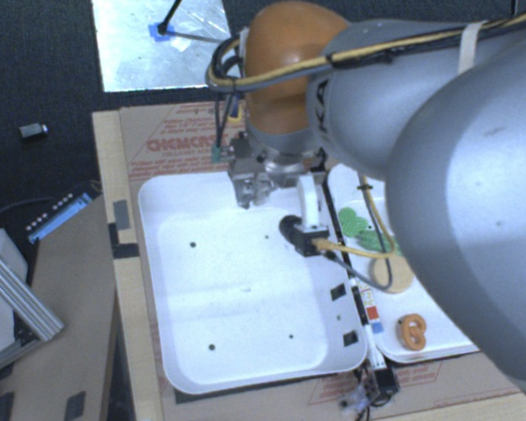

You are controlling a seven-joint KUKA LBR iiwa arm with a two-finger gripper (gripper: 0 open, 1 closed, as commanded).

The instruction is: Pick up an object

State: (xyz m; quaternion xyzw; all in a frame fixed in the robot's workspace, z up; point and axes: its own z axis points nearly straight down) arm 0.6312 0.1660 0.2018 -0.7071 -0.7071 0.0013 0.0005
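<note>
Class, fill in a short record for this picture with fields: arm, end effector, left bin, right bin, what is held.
arm: grey arm with orange band, reaching in from the right over the bins
end effector: end effector above the far edge of the left bin
left bin: white bin, bare floor with a few small dark dots
right bin: right bin, largely hidden by the arm; green object and small orange-brown object inside
what is held: nothing seen held; too blurred to tell
</note>
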